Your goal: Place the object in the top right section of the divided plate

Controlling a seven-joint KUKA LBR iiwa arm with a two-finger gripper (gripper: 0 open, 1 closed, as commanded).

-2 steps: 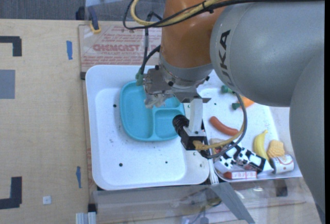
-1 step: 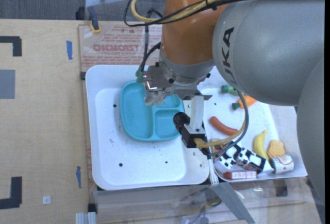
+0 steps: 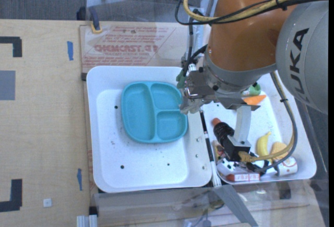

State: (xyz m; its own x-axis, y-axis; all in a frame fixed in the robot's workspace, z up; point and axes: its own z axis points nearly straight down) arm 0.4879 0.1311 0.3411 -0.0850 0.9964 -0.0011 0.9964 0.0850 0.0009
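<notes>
From the camera view above the bench, I am hanging with my gripper (image 3: pixel 187 103) low over the seam between the two bins, just beside the right rim of the teal divided plate (image 3: pixel 136 116). My orange wrist is covering it from above, so I cannot tell whether it is spread or closed, nor whether anything is sitting in it.

The plate is lying flat in the left bin (image 3: pixel 146 168) with all three sections bare, and the top right section (image 3: pixel 166 96) is sitting closest to me. I judge that is why I am hovering at this edge. The likely objects are lying in the right bin (image 3: pixel 271 114): an orange piece (image 3: pixel 254 99) and a green piece (image 3: pixel 254 88) near my wrist, and a yellow banana (image 3: pixel 264 143) lower down. Which one is meant, I cannot say.

The left bin's floor is lying open around the plate, giving me room to come in leftward. The raised bin walls at the seam (image 3: pixel 201 142) are running right beneath me, and the plate's rim is the edge I should be clearing.
</notes>
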